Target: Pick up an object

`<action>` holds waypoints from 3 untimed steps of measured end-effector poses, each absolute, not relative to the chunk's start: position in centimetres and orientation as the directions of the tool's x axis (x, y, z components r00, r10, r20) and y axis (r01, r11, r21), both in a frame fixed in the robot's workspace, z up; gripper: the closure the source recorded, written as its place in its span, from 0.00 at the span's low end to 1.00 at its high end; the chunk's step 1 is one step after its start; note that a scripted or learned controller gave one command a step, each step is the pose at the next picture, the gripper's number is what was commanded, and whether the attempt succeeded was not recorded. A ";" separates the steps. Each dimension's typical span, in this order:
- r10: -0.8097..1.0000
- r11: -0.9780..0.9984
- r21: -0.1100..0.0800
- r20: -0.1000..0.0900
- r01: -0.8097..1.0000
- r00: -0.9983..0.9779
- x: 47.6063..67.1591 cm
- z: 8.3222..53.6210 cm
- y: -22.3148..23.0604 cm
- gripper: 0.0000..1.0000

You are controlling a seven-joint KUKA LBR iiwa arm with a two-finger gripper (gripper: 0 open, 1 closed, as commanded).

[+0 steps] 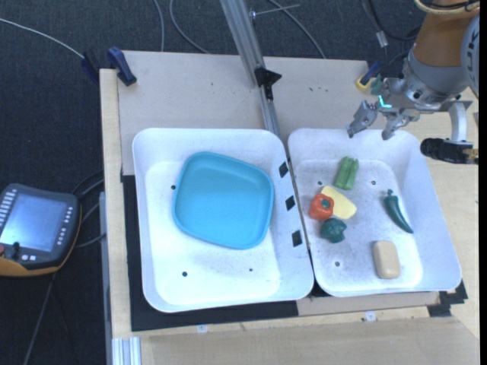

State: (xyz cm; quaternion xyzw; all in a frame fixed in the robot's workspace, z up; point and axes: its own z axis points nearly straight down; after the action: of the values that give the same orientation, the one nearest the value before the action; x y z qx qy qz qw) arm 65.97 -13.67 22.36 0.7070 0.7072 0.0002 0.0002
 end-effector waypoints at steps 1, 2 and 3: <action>1.000 0.000 0.000 0.000 1.000 0.000 66.0 22.4 -13.7 0.00; 1.000 0.000 -0.004 0.001 1.000 0.000 65.1 16.6 -13.9 0.00; 1.000 0.001 -0.003 0.000 1.000 -0.001 64.4 12.2 -13.6 0.00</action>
State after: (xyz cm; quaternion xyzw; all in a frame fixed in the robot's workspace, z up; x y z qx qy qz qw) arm 64.44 -13.57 12.20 0.7069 0.7073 -0.0010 -0.0013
